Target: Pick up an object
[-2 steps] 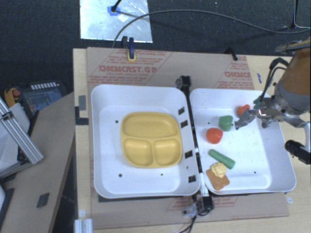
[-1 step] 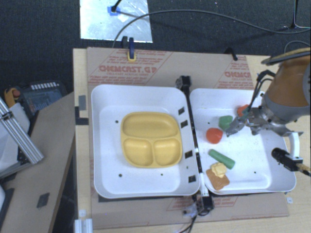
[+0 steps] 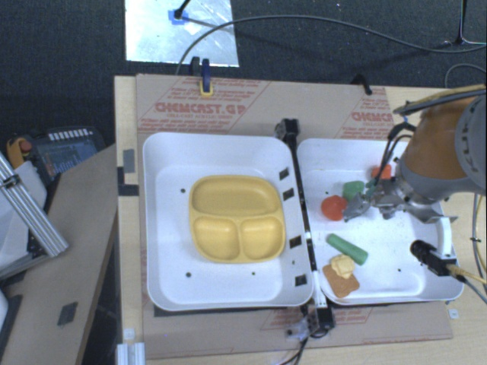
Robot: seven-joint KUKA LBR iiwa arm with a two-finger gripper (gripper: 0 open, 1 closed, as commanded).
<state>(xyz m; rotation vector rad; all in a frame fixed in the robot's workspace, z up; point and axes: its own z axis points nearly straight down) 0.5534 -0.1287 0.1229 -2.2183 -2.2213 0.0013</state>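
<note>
Arm poised low over the right bin (image 3: pixel 396 280), at the approach step of a pick.

The gripper (image 3: pixel 364 204) hangs among the toys at the bin's upper middle, just beside a small green block (image 3: pixel 353 189) and a red round piece (image 3: pixel 332 207); whether it is spread or closed I cannot tell, and nothing is visibly held. A green cylinder (image 3: pixel 347 249) and a tan and yellow piece (image 3: pixel 342 273) lie nearer the front, apart from it. A yellow divided tray (image 3: pixel 234 217) sits in the left bin (image 3: pixel 167 204). Next, it likely needs to centre over one piece and descend.
</note>
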